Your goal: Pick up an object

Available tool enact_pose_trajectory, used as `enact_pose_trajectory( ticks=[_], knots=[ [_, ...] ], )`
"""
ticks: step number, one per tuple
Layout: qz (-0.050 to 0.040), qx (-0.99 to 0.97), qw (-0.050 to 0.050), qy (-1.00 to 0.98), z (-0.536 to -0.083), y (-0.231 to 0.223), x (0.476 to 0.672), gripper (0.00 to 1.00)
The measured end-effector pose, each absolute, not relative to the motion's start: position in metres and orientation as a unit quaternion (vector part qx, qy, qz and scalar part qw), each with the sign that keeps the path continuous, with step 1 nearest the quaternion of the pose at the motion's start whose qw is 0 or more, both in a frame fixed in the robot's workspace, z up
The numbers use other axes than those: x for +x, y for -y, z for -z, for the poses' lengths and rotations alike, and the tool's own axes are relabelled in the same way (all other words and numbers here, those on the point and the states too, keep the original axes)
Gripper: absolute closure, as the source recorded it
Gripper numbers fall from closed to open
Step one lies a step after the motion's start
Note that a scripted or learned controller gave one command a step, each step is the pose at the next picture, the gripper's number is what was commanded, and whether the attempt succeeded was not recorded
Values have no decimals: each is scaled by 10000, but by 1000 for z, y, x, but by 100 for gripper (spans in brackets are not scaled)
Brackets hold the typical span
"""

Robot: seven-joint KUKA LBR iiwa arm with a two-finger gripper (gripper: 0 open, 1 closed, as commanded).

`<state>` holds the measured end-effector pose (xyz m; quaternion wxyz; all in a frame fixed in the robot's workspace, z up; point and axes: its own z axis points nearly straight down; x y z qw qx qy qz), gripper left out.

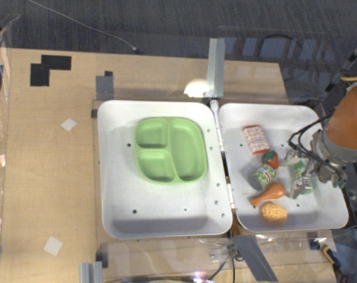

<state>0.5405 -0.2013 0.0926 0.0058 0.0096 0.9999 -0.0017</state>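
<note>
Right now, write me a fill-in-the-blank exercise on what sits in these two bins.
1. The green divided tray lies in the ____ bin.
2. That tray has ____ compartments.
3. The toy drumstick lies in the ____ bin.
4. The end effector hangs over the ____ bin.

Missing words: left; three; right; right
</note>
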Motion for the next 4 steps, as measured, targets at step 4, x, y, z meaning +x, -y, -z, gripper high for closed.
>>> enact_pose_trajectory(
  ticks=[4],
  knots=[
    [-20, 4953, 12, -8687, -185, -46, 488, 100]
  ],
)
